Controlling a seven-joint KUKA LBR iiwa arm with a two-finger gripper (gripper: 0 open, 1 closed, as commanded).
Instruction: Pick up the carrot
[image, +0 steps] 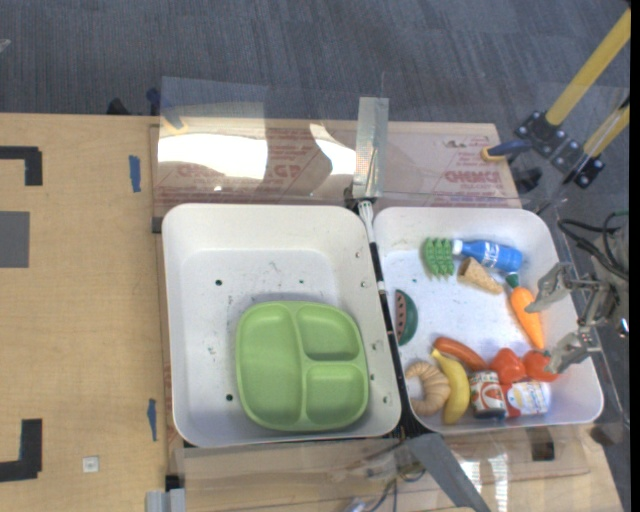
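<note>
At the right edge of the frame, the claw (568, 320) hangs over the right bin (455, 222) with its fingers (549, 288) spread apart, one up-frame and one down-frame, nothing between them. The carrot (527, 313) lies on the bin floor just left of the claw, its thick end up-frame near the upper finger and its tip pointing down-frame toward a red pepper (510, 365); whether metal touches it I cannot tell. A green tray (300, 368) sits in the left bin (195, 240).
</note>
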